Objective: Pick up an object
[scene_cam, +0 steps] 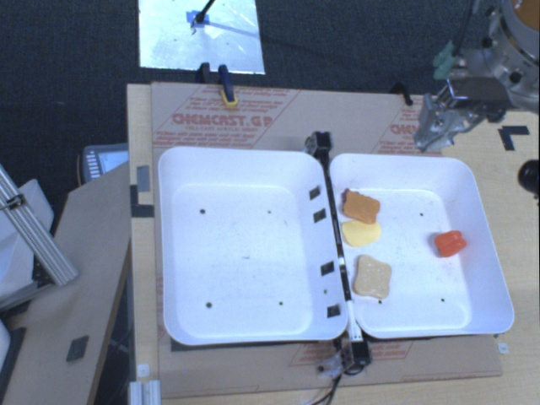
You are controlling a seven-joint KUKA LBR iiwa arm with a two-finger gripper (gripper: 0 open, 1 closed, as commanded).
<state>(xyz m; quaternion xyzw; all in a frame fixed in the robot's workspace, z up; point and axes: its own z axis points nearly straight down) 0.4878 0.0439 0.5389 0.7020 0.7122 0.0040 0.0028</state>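
The right bin holds several small items. An orange-brown piece lies near its left wall, with a pale yellow disc just below it. A tan toast-like slab sits lower down. A red-orange lump rests toward the right wall. My gripper hangs above the far edge of the right bin, at the top right, well clear of all the items. Nothing shows between its fingers.
The left bin stands beside the right one, joined by a black clamp strip. Both rest on a cardboard sheet. A shiny metal plate lies at the back. Grey bench parts stand at the left.
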